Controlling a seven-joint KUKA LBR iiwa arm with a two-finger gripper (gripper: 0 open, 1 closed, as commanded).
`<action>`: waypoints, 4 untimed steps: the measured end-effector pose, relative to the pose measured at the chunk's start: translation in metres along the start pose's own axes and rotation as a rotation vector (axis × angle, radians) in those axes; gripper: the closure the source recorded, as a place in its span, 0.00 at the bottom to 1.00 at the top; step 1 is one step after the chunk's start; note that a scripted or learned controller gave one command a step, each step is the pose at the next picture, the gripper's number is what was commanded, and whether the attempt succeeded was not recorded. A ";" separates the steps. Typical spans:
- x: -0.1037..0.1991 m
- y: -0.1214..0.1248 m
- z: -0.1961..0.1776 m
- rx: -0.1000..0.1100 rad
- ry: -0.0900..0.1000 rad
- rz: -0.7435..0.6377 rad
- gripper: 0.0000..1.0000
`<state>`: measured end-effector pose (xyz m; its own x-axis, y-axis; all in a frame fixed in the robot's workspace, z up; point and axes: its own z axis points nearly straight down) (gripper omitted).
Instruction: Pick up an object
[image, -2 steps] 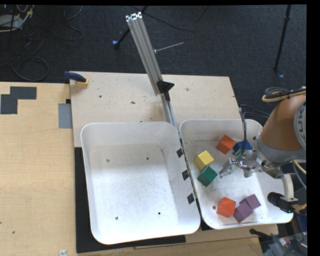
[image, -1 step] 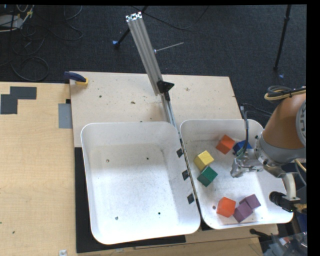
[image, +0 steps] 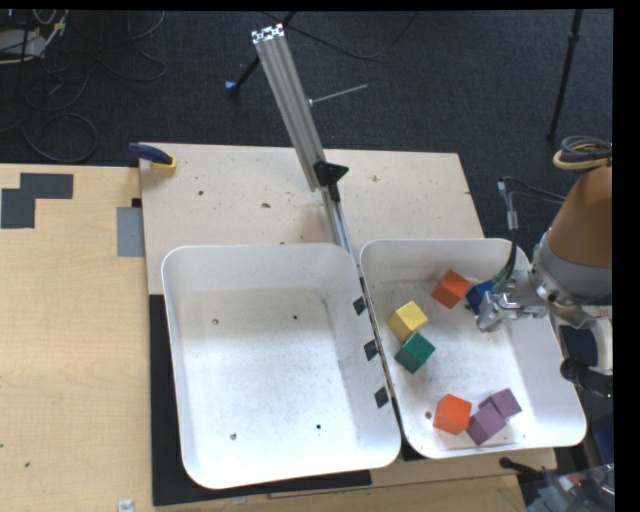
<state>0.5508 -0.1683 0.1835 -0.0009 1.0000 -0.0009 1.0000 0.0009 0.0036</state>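
My gripper (image: 492, 312) reaches in from the right and hangs low over the right bin (image: 540, 435), near its right wall. A small blue block (image: 479, 296) lies right against the gripper's left side, partly hidden by it. An orange cube (image: 451, 289) sits just left of the blue block. Nearer the bin's left wall lie a yellow cube (image: 408, 319) and a green cube (image: 414, 352). At the front are another orange cube (image: 453, 413) and two purple blocks (image: 487, 424) (image: 504, 403).
The left bin (image: 200, 300) adjoins the right one, with black clips (image: 371, 349) along the shared wall. A slanted aluminium post (image: 296, 110) rises behind the bins. A blue clamp (image: 152, 155) lies at the bench's back left corner.
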 end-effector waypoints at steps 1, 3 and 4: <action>-0.001 0.001 -0.050 0.000 0.000 -0.001 1.00; 0.051 0.017 -0.046 0.005 0.001 -0.003 1.00; 0.103 0.031 -0.034 0.007 0.004 -0.003 1.00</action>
<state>0.5819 -0.0657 0.2179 -0.0040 1.0000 0.0026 1.0000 0.0040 -0.0037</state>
